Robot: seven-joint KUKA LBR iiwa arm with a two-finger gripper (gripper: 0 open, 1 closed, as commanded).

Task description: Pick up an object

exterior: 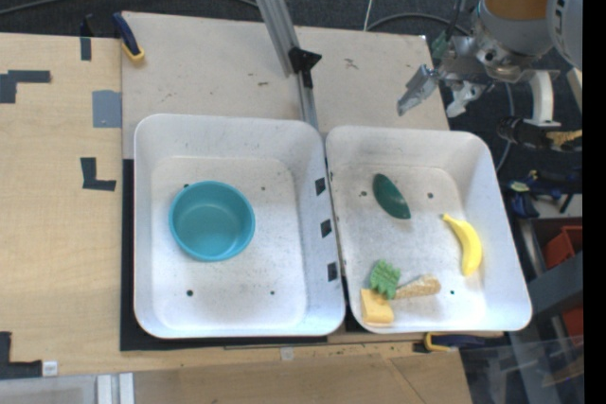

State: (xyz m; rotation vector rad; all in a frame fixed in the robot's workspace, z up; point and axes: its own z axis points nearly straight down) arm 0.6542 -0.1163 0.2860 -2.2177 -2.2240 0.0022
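Camera view: pincer [423, 93] hovering spread and holding nothing, just beyond the far rim of the right bin [492, 167]. Inside that bin, banana [463, 242] near the right wall. Best lowered straight down, astride the banana's middle, before closing.

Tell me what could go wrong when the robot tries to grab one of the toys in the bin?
1. The banana lies near the right bin's wall, so the gripper might bump that wall coming down.
2. The green leafy toy, yellow block and tan stick sit bunched together, so it may nudge or grab the wrong one.
3. The dark green oval looks flat and smooth, so it might slip out.
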